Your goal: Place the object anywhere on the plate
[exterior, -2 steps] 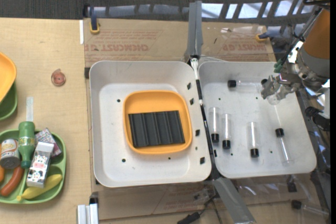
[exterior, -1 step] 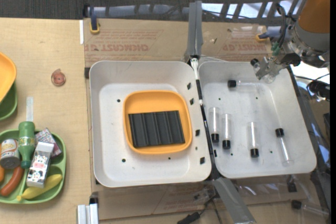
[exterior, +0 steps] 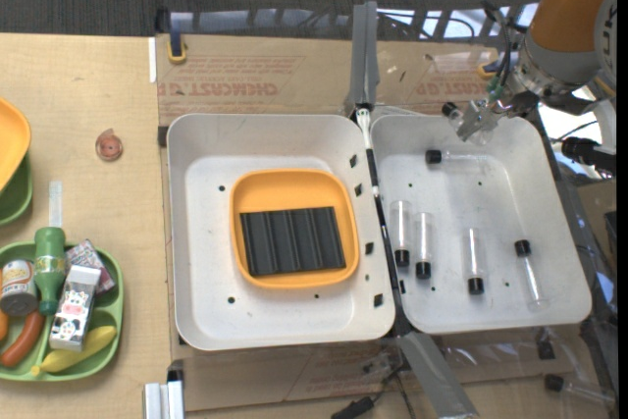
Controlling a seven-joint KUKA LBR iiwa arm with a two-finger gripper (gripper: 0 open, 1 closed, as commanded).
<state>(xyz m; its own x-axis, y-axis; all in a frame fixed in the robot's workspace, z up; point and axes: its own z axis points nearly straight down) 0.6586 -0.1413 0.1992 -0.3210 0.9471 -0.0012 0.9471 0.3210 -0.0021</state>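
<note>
The gripper (exterior: 481, 121) is seen above the far edge of the right bin (exterior: 559, 211), near its far corner; whether it is open or closed cannot be told, and nothing is seen held in it. 5 tubes lie in that bin: 1 tube (exterior: 453, 155) close below the gripper, likely the object in hand, and 4 tubes (exterior: 422, 245) nearer the front edge. The yellow plate (exterior: 294, 188), with a dark ridged insert (exterior: 294, 241), sits centred in the left bin (exterior: 196, 211), kept open for a drop.
</note>
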